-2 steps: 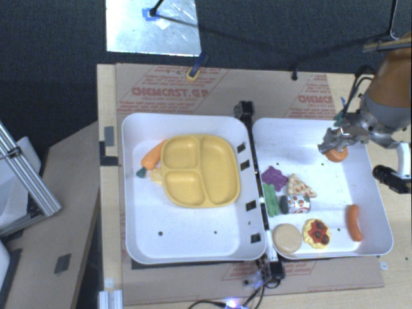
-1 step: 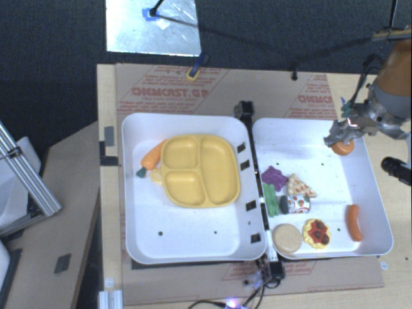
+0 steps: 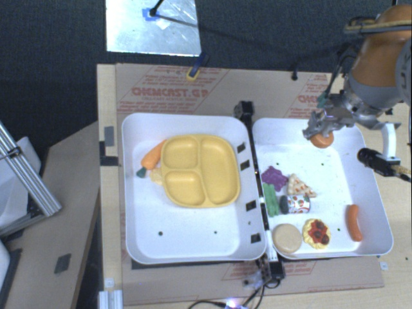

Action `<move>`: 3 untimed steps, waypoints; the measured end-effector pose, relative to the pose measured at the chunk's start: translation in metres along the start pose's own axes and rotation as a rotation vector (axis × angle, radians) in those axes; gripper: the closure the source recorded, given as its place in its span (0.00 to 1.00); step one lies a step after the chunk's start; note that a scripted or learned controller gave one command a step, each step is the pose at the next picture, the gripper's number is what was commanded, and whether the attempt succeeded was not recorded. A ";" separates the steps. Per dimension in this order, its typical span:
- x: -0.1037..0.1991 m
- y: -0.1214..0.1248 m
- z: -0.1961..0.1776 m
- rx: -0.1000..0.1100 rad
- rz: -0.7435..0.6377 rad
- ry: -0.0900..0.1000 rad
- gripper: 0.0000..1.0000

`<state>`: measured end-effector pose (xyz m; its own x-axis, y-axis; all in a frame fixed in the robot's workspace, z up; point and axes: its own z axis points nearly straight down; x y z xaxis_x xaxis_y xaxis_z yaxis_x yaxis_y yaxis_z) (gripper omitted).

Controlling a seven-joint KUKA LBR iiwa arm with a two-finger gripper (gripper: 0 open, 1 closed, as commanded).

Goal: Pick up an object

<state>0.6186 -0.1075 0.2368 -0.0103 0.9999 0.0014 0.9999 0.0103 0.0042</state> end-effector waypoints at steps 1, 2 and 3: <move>0.050 0.000 0.000 0.002 0.001 0.000 1.00; 0.105 0.011 0.014 0.003 0.000 0.001 1.00; 0.158 0.020 0.003 0.001 0.000 0.002 1.00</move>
<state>0.6369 0.0509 0.2343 -0.0100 0.9999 0.0029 0.9999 0.0100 0.0035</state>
